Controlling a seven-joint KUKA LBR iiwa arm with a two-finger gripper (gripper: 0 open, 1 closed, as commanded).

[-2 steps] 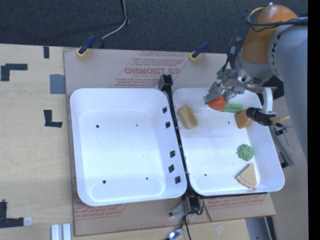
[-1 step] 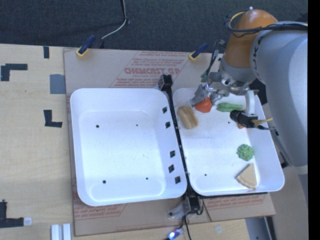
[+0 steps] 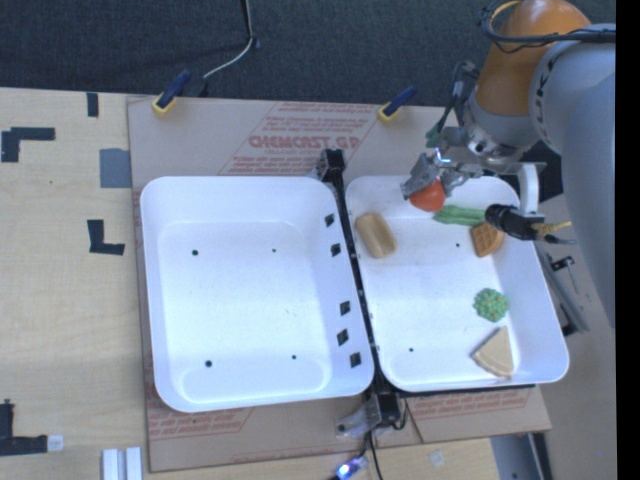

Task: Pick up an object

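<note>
camera view | gripper [image 3: 432, 184] over right bin's [image 3: 450, 378] far edge, fingers closed on red ball [image 3: 428, 198] | green stick [image 3: 462, 215] just right of ball | bun [image 3: 375, 234] near divider | cracker [image 3: 487, 239], broccoli [image 3: 490, 304], wedge [image 3: 495, 354] along bin's right side
</note>
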